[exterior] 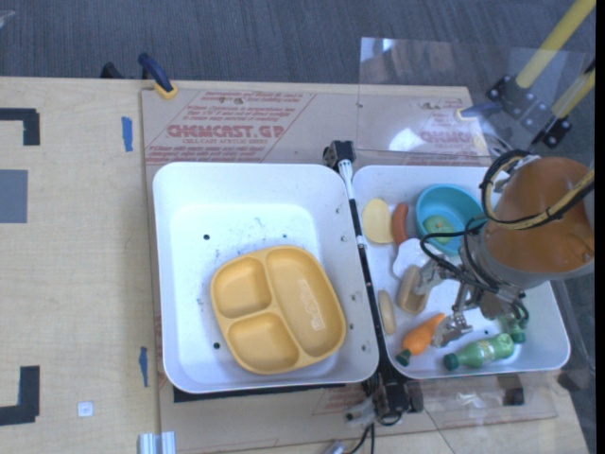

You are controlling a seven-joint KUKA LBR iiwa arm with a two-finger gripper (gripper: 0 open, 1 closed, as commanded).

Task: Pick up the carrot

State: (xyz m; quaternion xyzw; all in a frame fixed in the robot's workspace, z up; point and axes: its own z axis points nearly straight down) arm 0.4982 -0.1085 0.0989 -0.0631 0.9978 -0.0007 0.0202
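Note:
The orange carrot (pixel 422 334) with a green tip lies slantwise in the right bin (pixel 558 334), near its front edge. My gripper (pixel 460 322) hangs low over the bin just right of the carrot's upper end, close to it or touching it. The carrot rests on the bin floor. The arm's orange band (pixel 539 218) sits above the wrist and hides part of the bin behind it.
A green bottle (pixel 482 351) lies just right of the carrot by the front wall. A tan bread-like piece (pixel 412 289), a small tan stick (pixel 386 310), a blue bowl (pixel 446 211) and yellow (pixel 377 220) and red (pixel 401 220) items crowd the bin. The left bin (pixel 189 216) holds a yellow divided plate (pixel 276 308).

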